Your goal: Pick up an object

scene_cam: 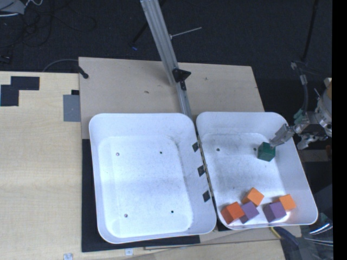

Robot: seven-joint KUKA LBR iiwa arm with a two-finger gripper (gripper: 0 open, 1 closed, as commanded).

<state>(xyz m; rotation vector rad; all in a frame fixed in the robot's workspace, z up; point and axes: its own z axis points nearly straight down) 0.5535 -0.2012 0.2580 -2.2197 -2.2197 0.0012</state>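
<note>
In the camera view a green block (265, 153) sits at the tip of my gripper (271, 144), over the upper right part of the right bin (227, 124). The grey fingers (280, 136) slant down from the right edge and are shut on the block's top. The arm's wrist is at the bin's right rim. Whether the block rests on the bin floor or hangs just above it is unclear.
Near the right bin's front edge lie three orange cubes (255, 196) and two purple cubes (274, 210), bunched together. The left bin (143, 172) adjoins it. A metal rail (162, 42) slants up from between the bins at the back.
</note>
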